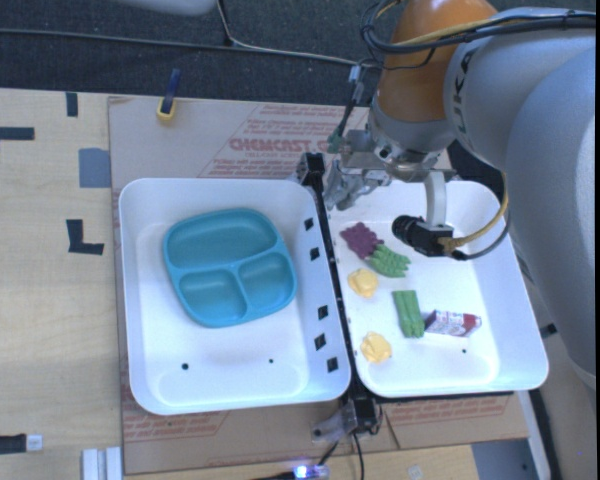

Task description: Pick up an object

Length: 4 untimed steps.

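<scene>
We see the gripper (342, 190) hovering above the purple toy (359, 237) in the right bin (500, 358); nothing is visible between its fingers, whose spread we cannot tell. A green block (408, 313) lies beyond that toy.

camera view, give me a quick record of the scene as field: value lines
left bin: holds a blue divided plate
right bin: holds the small items
items in right bin: purple piece, green leafy piece, two yellow pieces, green bar, red and white packet
gripper: above the far end of the divide between the bins, near the purple piece
held object: none seen between the fingers
bench extras: yellow and blue clip beyond the bins
</scene>
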Each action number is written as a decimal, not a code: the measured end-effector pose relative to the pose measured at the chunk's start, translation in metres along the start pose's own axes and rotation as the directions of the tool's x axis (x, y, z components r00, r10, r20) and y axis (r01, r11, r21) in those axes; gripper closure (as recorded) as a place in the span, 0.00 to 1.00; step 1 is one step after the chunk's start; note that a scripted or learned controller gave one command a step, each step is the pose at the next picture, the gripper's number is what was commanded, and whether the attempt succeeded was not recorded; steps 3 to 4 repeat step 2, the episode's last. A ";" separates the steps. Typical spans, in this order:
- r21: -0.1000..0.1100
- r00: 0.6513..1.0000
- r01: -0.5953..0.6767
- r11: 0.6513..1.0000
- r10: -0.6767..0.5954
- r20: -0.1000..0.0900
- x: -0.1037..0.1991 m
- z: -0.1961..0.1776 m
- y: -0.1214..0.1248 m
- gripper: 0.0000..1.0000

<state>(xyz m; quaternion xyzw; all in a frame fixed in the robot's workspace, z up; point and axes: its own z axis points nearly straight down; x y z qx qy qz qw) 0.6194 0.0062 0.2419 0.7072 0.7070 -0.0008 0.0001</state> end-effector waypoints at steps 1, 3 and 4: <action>0.000 1.000 0.001 1.000 -0.001 -0.001 0.043 -0.001 0.007 1.00; 0.000 1.000 0.001 1.000 -0.001 0.000 0.085 0.000 0.016 1.00; 0.000 1.000 0.001 1.000 -0.001 0.000 0.085 0.000 0.016 1.00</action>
